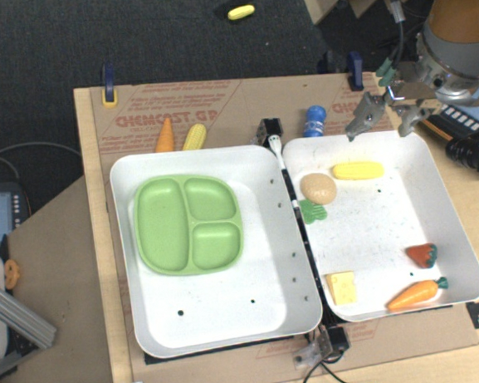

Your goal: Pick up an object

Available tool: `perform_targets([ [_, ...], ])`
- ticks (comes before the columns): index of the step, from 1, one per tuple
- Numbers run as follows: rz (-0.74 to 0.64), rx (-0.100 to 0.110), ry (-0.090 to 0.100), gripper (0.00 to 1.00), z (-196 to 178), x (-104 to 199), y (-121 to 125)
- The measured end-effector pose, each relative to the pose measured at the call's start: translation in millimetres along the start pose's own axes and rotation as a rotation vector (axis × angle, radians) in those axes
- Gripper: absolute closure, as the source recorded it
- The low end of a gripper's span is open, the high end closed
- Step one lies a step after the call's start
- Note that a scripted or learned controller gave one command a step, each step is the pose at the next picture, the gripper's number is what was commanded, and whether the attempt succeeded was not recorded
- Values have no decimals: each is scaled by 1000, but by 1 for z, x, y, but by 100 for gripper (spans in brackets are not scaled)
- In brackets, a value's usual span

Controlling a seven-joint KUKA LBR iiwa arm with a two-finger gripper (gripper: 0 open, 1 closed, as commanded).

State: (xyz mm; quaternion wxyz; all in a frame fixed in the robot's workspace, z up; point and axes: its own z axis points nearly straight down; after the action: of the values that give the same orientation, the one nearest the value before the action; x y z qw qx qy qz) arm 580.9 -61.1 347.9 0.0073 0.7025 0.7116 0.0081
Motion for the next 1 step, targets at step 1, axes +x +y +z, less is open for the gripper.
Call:
perform_targets([
  [1, 11, 16, -4, 100, 0, -7, -3],
])
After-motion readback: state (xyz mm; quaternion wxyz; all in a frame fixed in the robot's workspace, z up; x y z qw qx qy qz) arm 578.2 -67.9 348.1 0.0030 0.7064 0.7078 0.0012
